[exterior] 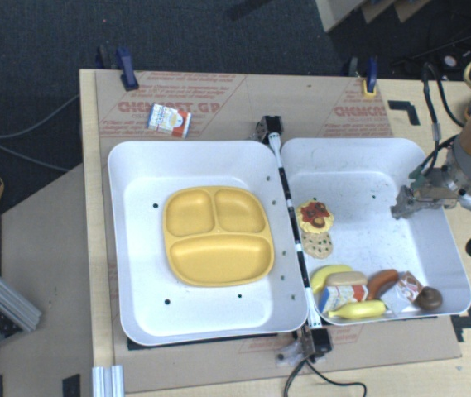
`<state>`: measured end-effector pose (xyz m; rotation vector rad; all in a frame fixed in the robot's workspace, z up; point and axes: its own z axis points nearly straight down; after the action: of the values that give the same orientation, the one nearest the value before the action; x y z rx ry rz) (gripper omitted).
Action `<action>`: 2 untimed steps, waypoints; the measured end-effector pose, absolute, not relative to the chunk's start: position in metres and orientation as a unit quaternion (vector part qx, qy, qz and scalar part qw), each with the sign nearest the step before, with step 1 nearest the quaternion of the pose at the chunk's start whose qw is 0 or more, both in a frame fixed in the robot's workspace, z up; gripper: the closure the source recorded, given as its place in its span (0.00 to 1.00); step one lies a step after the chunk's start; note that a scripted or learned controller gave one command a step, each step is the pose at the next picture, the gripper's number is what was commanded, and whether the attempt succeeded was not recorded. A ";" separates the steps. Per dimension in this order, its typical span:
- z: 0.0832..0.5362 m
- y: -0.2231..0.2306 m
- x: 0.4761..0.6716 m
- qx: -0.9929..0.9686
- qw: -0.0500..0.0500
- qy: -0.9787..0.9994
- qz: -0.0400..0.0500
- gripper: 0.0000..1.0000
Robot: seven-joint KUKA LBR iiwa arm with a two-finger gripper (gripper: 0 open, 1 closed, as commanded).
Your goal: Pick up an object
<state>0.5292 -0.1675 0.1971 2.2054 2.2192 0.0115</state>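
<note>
The gripper [402, 207] hangs by the right bin's [384, 160] far-right edge, grip state untellable. Toys crowd the near edge [372, 298]; a descent here could grasp nothing.

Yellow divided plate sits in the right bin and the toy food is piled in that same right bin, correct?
Not quite. The camera view shows the yellow divided plate in the left bin; the toy food is piled in the right bin, as you said.
</note>
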 end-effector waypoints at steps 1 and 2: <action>0.190 -0.169 0.525 0.707 0.000 0.707 0.000 0.00; 0.127 -0.174 0.485 0.708 -0.004 0.706 -0.002 0.00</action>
<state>0.4849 -0.1740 0.1272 2.2300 2.2240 -0.0066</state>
